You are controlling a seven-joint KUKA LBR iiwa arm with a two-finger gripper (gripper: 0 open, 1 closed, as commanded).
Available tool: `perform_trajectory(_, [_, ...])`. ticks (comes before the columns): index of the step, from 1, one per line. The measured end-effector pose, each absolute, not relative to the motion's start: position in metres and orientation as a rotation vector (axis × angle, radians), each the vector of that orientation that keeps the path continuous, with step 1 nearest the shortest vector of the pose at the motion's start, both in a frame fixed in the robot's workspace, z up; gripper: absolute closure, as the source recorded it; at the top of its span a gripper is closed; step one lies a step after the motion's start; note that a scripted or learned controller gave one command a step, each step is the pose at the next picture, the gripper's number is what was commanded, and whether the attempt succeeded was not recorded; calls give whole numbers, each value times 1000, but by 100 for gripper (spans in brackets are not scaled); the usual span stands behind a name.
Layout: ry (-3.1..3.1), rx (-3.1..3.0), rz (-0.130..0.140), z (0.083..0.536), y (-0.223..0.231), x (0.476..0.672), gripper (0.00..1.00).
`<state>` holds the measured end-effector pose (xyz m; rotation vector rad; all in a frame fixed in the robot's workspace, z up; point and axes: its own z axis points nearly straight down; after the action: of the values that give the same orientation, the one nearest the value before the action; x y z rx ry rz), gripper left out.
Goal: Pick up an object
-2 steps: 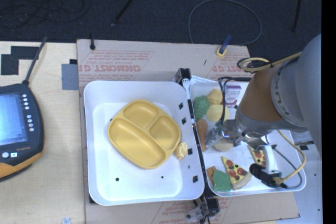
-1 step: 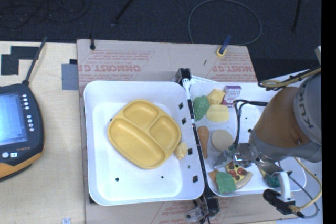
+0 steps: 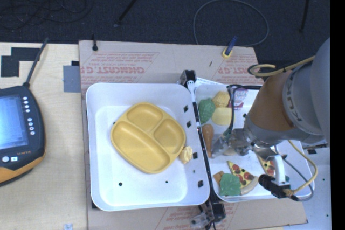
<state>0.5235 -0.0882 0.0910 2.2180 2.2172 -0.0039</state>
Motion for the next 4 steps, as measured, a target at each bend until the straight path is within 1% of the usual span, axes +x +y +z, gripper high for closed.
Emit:
perform_trajectory(1, [2219,2225,3,89,-104,475,0])
perform_trajectory(2, [2224,2220,0,88,-88,514,0])
perform_trajectory(3, [2220,2225,2,89,-101,475,0])
perform_trajectory(4, [2220,2215,0,89,-90,559,0])
